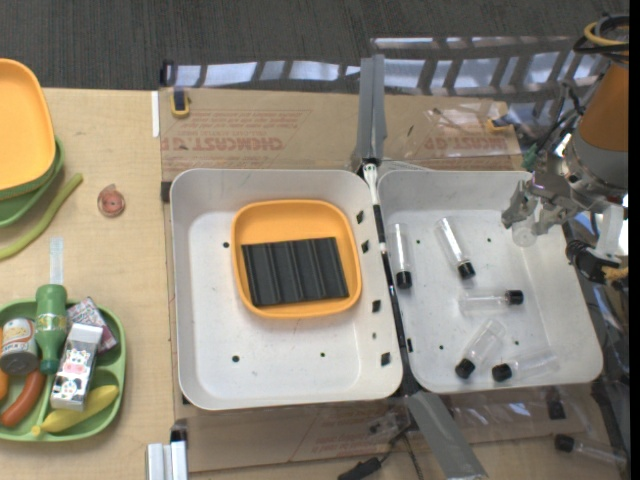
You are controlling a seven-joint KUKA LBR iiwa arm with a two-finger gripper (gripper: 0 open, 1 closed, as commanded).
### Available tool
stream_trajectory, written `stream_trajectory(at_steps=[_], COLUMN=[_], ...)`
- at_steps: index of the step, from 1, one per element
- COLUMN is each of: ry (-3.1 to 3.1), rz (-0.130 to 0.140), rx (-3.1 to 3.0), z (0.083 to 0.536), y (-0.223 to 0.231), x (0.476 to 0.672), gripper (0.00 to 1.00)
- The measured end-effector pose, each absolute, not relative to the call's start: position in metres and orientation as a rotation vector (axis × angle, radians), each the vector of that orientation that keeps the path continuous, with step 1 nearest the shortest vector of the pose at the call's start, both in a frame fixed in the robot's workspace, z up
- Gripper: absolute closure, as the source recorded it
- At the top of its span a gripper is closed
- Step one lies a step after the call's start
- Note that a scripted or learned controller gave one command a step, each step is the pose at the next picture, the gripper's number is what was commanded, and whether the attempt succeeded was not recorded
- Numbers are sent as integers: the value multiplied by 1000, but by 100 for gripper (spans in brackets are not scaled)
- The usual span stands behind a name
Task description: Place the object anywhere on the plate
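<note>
Orange is what catches my eye first: the plate (297,257) sits in the left bin (200,358), a rounded-square dish with a dark ribbed insert (296,272) lying flat across its middle. It rests a little toward twelve o'clock of the bin's centre.

From my seat I see the arm (608,133) coming in at about three o'clock, its orange band high at the frame's edge. The gripper (524,220) hangs over the right bin (570,358) near that bin's two o'clock corner. A pale, clear thing seems to sit at its tips, but I cannot tell whether the pincer is apart, together or clamped on anything; the fingers blur into the white floor.

Clear tubes with black caps lie scattered on the right bin's floor. One tube (400,258) lies along the bin's nine o'clock wall, cap toward six. A second tube (455,248) lies tilted near the middle, a third (495,298) lies crosswise below it with its cap toward three, and two more (480,353) sit close together near six o'clock. All of them are well apart from the plate, with the bins' shared walls between.

Off at nine o'clock of the bench, a green tray (100,408) bears toy food and a green bottle (51,326).
</note>
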State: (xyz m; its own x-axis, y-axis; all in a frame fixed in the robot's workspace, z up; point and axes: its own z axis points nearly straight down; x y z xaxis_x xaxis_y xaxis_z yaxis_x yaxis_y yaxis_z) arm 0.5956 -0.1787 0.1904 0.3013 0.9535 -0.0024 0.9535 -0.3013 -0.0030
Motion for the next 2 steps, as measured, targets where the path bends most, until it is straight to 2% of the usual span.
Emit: stream_trajectory(at_steps=[1, 2], ry=[-2082, -2428], rz=[3, 2], rx=[-2354, -1998], z=[208, 217], y=[-213, -215], x=[629, 659], gripper=[100, 100])
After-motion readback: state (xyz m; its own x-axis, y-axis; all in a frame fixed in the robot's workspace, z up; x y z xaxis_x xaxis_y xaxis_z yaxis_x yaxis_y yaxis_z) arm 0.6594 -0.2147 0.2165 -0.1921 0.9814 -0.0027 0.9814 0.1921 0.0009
